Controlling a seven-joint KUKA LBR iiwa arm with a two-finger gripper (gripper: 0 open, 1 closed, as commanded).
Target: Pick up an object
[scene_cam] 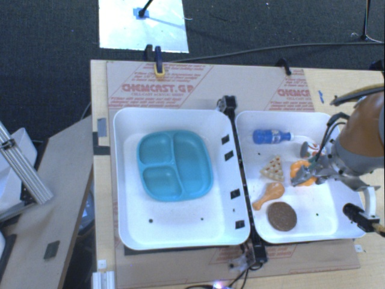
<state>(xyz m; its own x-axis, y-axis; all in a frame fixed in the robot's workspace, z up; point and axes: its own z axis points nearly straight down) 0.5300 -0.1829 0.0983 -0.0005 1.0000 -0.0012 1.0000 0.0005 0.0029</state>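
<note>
The right bin [325, 221] holds a blue bottle [271, 137] lying on its side, a tan pizza slice [273, 169], an orange-yellow chicken drumstick [268, 195], a brown round patty [281, 216] and an orange toy [299, 171]. My gripper [304, 174] reaches in from the right and sits low in this bin, right at the orange toy. Its dark fingers overlap the toy, and I cannot see how they stand. A small white and red piece [307, 147] lies just above the gripper.
The left bin [129, 161] holds a teal divided plate [175, 164]. A black divider with clips [234, 161] runs between the bins. The arm's orange band [364, 131] and grey wrist hang over the right bin's right side.
</note>
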